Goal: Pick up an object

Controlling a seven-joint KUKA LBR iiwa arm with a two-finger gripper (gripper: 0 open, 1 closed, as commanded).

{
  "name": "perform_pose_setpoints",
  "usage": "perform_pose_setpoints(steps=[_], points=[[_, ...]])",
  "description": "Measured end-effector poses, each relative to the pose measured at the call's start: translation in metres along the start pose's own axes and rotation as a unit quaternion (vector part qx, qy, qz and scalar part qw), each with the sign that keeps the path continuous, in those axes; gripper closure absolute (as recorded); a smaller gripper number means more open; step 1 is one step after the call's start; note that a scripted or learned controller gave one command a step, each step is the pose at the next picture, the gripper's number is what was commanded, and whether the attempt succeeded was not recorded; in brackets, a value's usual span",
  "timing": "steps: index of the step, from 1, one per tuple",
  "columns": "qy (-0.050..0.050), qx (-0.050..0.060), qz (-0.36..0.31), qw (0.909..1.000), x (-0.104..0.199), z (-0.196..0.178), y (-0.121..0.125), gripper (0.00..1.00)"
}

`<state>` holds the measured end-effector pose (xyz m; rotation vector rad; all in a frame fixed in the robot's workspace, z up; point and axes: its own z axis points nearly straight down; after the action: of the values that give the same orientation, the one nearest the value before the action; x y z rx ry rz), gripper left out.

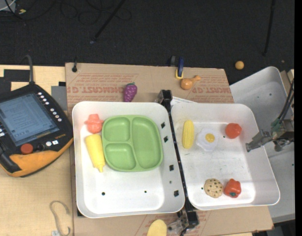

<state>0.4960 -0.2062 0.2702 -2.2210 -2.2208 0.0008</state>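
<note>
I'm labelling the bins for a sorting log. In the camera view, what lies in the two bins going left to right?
Pink toy → yellow bottle → green divided plate → corn cob → fried egg → tomato.

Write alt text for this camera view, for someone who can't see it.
Two shallow white bins sit side by side: the left bin holds a green divided plate, a yellow bottle and a pink toy; the right bin holds toy corn, a fried egg, a tomato, a cookie and a red pepper.
</note>
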Motion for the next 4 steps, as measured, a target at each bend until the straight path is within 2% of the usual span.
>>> perform_pose_setpoints(steps=[1,2,3,4], points=[[0.001,0.003,-0.001,1.0,0.006,0.055,0.01,0.0],[0.002,0.003,-0.001,1.0,0.003,0.117,0.004,0.0],[0.002,0.002,-0.002,1.0,0.011,0.161,0.004,0.0],[0.001,0.001,-0.001,1.0,0.014,0.183,0.005,0.0]])
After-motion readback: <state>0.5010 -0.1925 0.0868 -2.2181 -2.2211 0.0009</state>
